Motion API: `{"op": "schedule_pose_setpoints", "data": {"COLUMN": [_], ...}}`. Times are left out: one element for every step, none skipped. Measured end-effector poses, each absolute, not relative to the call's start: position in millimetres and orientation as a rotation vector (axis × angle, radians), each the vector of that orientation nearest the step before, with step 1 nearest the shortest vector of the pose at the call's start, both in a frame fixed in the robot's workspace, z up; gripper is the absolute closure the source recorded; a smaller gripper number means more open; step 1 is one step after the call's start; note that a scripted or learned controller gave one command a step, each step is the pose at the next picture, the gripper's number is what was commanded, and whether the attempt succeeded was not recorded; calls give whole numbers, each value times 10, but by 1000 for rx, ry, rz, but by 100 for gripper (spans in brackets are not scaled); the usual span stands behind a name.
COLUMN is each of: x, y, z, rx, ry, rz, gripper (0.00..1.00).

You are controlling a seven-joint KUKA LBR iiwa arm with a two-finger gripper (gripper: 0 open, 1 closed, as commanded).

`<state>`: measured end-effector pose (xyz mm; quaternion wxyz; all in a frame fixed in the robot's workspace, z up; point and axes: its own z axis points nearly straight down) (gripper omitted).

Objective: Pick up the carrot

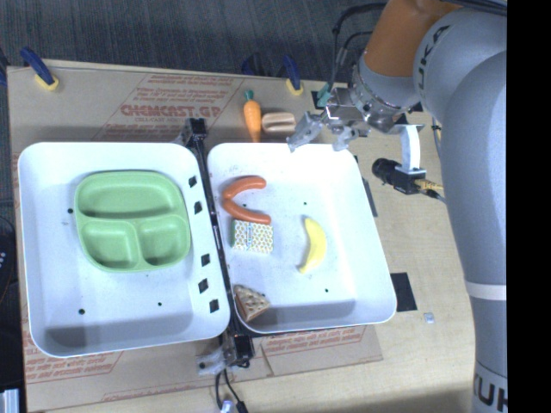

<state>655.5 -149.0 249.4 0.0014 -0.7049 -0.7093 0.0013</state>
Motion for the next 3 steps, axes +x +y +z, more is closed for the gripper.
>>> {"op": "schedule_pose_setpoints", "data": {"x": [6556,6570,6125], "y": [-1667,-1660,-2021], "z": [1176,1295,1814], "rx": [-2248,-2244,-2398], "ry": [-2187,-2193,-2023], "rz": [7,5,6], "gripper": [0,100,100]}}
